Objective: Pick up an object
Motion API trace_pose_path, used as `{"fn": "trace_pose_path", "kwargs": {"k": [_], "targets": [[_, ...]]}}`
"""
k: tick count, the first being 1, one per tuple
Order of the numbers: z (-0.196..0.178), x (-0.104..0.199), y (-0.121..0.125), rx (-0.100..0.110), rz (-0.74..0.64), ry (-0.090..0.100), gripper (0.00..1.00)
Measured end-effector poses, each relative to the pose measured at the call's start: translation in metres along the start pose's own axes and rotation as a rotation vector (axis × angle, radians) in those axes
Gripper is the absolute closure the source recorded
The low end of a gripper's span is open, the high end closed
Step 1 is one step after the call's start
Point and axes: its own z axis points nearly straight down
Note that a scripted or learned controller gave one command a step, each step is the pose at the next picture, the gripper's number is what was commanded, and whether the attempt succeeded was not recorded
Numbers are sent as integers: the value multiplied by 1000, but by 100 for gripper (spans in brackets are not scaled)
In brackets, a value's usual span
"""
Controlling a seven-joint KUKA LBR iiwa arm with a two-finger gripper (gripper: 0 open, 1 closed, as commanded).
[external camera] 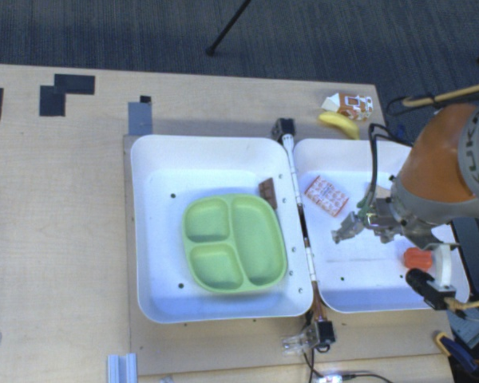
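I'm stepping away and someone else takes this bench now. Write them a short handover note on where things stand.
Tool: low over the right bin, nothing visible between its fingers; open or shut is unclear.
Things: patterned packet lies in the right bin, up-left of the tool. Orange object sits by the arm. Green divided tray and a small brown piece are in the left bin. Banana lies on the bench beyond the bins.
Done: no pick yet.
Left: grasp and lift one object.

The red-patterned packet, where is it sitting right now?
In the camera view, the red-patterned packet lies flat in the right bin, near its upper-left corner, close to the divider between the bins and up-left of the gripper.
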Motion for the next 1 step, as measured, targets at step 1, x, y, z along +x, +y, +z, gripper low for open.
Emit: {"fn": "trace_pose_path", "kwargs": {"k": [1], "targets": [[70,0,2,-5,1,1,0]]}}
